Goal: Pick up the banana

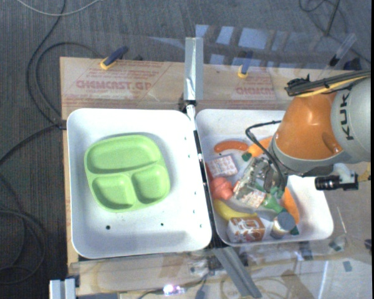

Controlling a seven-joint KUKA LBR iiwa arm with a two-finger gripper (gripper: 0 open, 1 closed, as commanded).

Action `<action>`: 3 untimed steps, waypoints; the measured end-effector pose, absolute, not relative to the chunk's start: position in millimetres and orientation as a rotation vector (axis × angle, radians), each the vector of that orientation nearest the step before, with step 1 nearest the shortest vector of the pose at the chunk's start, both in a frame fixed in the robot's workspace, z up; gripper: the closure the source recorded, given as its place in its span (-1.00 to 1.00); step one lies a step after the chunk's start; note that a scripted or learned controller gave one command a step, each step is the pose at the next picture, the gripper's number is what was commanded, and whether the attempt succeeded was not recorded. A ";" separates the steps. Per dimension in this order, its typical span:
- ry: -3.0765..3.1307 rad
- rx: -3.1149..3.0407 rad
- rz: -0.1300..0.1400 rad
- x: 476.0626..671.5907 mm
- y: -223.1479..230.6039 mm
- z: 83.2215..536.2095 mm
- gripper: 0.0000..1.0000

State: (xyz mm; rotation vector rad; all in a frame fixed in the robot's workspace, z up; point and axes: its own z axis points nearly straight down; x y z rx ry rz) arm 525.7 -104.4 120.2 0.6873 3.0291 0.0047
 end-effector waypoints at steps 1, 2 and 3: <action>3.029 0.687 0.005 525.7 -104.4 120.1 -1.00; 3.059 0.547 -0.004 493.8 -97.4 94.6 -1.00; 3.104 0.474 0.002 567.5 -21.0 183.8 -1.00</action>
